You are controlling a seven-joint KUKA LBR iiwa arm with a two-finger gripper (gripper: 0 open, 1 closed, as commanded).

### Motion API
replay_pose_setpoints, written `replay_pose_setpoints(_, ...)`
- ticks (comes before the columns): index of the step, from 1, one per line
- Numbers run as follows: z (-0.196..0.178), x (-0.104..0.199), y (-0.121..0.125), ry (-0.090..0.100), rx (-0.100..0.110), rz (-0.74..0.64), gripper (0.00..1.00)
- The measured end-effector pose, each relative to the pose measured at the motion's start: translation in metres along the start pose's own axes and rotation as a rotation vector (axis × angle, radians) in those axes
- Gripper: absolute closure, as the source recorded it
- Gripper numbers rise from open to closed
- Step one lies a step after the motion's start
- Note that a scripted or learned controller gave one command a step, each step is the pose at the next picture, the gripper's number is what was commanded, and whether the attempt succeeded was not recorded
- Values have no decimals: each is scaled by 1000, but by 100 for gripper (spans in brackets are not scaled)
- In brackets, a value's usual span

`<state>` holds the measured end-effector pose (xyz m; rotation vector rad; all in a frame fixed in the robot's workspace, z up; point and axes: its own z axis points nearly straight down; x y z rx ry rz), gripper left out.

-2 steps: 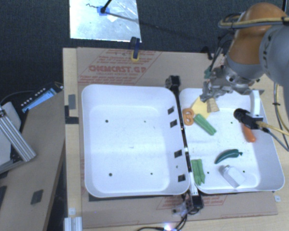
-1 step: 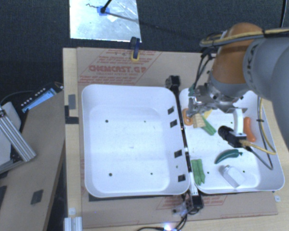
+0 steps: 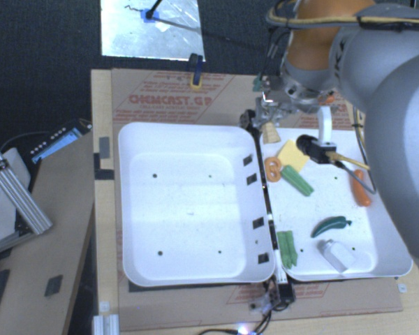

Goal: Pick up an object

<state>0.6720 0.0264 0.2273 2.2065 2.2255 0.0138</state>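
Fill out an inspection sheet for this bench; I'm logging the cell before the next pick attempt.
Surface: left bin and right bin side by side on a cardboard sheet.
Job's things: in the right bin, yellow block, orange ring, green pod, carrot, dark green pepper, green strip, white piece.
Clutter: blue clamp on the cardboard's far edge.
Grippers: the gripper hangs over the right bin's far left corner; hold cannot be told.
Cables: wires at the near edge between the bins.
Surroundings: foil sheet, metal rail.
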Motion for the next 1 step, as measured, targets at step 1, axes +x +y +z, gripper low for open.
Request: replay_pose_setpoints(1,-113,33,0,2,-4,0,100)
